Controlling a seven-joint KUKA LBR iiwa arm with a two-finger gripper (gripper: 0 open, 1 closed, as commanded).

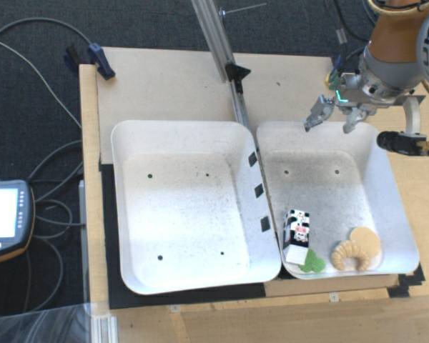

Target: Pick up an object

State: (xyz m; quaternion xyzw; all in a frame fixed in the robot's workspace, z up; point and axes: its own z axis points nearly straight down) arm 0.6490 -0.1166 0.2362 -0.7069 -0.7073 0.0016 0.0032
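Observation:
In the right bin [386,191], near its front edge, lie three things: a small black-and-white carton [297,231], a green piece [314,263] just in front of it, and a tan croissant-shaped toy [357,250] to their right. My gripper [332,122] hangs over the back rim of the right bin, well behind these objects. Its two fingers are spread apart with nothing between them.
The left bin [129,191] sits beside the right one, with a row of black clips along the shared wall [258,189]. A slanted metal rail [213,31] runs down to the bins' back. A pendant screen [3,216] lies off the bench at left.

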